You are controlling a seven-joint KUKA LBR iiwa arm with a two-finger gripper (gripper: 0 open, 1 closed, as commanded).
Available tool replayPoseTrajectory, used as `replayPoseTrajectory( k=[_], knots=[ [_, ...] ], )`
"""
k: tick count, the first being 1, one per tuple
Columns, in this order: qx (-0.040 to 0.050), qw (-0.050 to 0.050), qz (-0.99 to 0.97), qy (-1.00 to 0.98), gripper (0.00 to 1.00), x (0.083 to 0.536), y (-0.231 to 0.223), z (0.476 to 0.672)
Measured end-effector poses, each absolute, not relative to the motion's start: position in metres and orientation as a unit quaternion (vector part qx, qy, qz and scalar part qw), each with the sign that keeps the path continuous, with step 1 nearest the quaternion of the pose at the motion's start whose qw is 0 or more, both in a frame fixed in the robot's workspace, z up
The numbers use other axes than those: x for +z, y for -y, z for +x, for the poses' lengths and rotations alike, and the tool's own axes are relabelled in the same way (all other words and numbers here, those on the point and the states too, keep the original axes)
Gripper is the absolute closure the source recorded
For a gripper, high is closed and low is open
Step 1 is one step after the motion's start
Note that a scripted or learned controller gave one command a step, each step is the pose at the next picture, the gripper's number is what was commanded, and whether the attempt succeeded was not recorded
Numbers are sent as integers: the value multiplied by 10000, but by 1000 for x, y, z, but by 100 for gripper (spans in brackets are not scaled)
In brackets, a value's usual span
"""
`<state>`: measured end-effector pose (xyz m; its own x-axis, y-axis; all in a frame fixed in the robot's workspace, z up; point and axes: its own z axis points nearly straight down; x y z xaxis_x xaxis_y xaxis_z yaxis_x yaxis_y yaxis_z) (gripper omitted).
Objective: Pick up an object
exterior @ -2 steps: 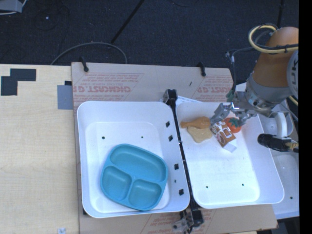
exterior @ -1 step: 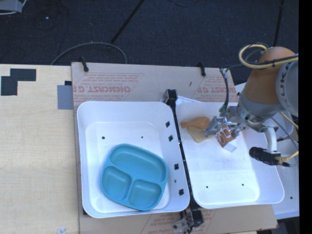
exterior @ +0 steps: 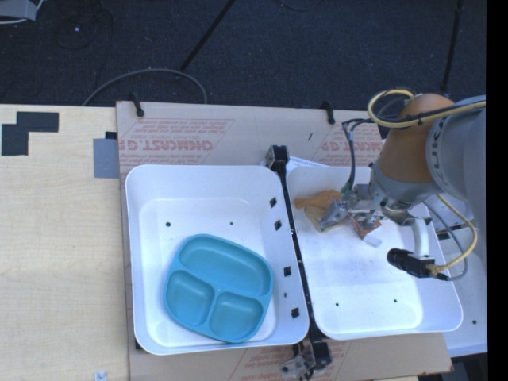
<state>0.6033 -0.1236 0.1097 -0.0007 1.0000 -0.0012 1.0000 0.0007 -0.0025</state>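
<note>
Bench (exterior: 63,236) carries two white bins side by side. Left bin (exterior: 147,205) holds a blue tray (exterior: 218,286) at approx 6 o'clock, flat, well apart from the arm. Arm (exterior: 432,153) reaches in from 3 o'clock, wrist low over the right bin (exterior: 373,300), prob. working toward a grab. Tan item (exterior: 317,201) lies at that bin's 11 o'clock, just beside the claw (exterior: 349,213). Claw's opening: can't tell, nor whether anything's caught.

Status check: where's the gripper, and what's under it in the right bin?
Gripper low over right bin's far end. Tan object beside it, grasp not confirmed. Small reddish item next to it. Blue divided plate in left bin, out of the way.
</note>
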Motion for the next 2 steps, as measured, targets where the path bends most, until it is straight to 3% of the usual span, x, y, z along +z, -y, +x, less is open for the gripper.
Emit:
replayPoseTrajectory(
  k=[1, 2],
  knots=[
    [-4, -6, -7084, 7058, 100, 123, 125, 604],
    [-4, -4, -7066, 7076, 100, 182, 120, 598]
  ],
)
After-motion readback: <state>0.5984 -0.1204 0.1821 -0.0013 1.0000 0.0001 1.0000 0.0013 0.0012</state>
